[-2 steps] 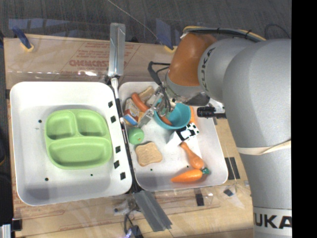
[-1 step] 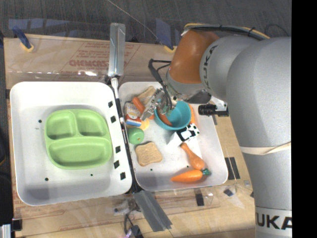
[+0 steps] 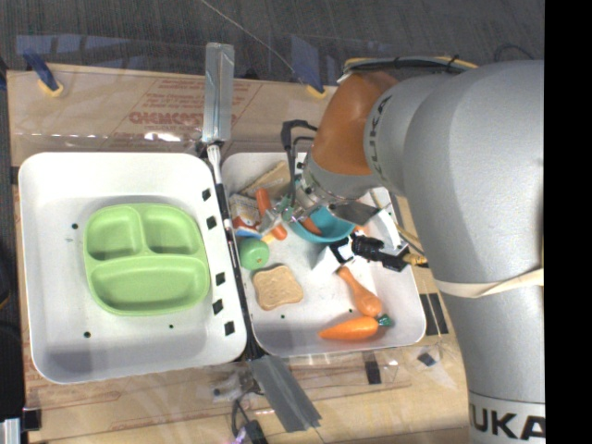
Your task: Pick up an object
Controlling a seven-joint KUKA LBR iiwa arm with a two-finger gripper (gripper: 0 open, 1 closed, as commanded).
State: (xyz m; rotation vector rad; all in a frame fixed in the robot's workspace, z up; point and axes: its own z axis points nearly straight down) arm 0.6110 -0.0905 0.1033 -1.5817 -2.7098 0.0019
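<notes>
1. The tool [image 3: 298, 213] was down in the right bin [image 3: 407, 326], at the upper middle of its clutter, under the orange band of the arm [image 3: 481, 183]. The wrist hid most of it, so whether it was spread or pressed together could not be told, and nothing could be seen gripped in it.

2. It sat among a crowd of small items: a teal bowl-like piece [image 3: 319, 227] just to its right, small orange pieces [image 3: 263, 200] to its left, and a tan slab [image 3: 266, 178] further up by the bin's top edge. Whether it touched any of them was unclear.

3. A little further out lay easier candidates: a green round piece [image 3: 253, 253] near the divider, a slice of toast [image 3: 277, 287] below it, and two carrots [image 3: 357, 327] [image 3: 359, 290] towards the bin's lower right, lying apart from the pile.

4. The left bin [image 3: 37, 248] on the table [image 3: 111, 109] held a green divided tray [image 3: 146, 258], well apart from the tool.

5. Judging by this, the step in hand was the reach or grasp attempt in the cluttered zone; no lift had clearly begun.

6. The next move seemingly called for closing squarely on one single item, then rising straight up. In such a crowd, neighbours might be nudged or the grip might come up empty.
</notes>
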